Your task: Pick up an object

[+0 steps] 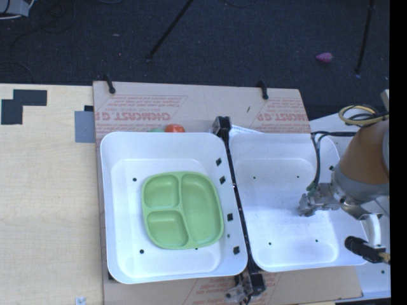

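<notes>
Green tray (pixel 182 210) lies in left bin (pixel 121 151), well apart from pincer (pixel 310 206); its grip state seems unreadable.

Arm: grey cylindrical KUKA link with a broad orange band (pixel 367 150) directly above the wrist — the band's surface is smooth and matte, with no visible markings. Below the band sits a grey wrist collar (pixel 357 187), lighter along its lower rim. The small metallic two-finger gripper (pixel 308 207) projects from the collar, silver-grey, with fine detail too blurred to read. A black cable (pixel 316 154) arcs up above the gripper, and a yellow coiled cable (pixel 357 112) lies beyond the band. A black cylindrical fitting (pixel 362 248) sits below the wrist.
</notes>
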`<state>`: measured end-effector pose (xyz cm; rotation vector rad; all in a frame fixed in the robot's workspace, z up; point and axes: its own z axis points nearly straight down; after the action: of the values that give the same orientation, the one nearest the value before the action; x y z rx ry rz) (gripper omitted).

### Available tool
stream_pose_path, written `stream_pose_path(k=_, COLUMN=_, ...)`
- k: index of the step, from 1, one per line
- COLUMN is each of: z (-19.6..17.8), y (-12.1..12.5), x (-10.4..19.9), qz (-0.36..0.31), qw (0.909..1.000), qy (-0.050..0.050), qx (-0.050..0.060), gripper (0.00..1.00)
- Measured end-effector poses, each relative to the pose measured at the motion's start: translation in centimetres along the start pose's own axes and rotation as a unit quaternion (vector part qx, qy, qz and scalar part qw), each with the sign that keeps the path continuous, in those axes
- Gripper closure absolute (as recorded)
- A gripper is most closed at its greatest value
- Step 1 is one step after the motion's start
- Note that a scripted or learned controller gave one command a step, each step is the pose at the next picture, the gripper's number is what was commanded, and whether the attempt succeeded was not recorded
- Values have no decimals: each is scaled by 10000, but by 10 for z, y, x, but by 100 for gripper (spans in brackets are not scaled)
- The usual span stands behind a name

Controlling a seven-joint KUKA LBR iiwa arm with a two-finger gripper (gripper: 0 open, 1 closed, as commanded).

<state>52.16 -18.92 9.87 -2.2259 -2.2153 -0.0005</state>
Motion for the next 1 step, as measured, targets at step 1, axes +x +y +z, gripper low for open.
stream_pose_path(k=1, z=-61, y=-5, x=-3, qz=-3, qw=10000, qy=-10, qx=-17, gripper=100)
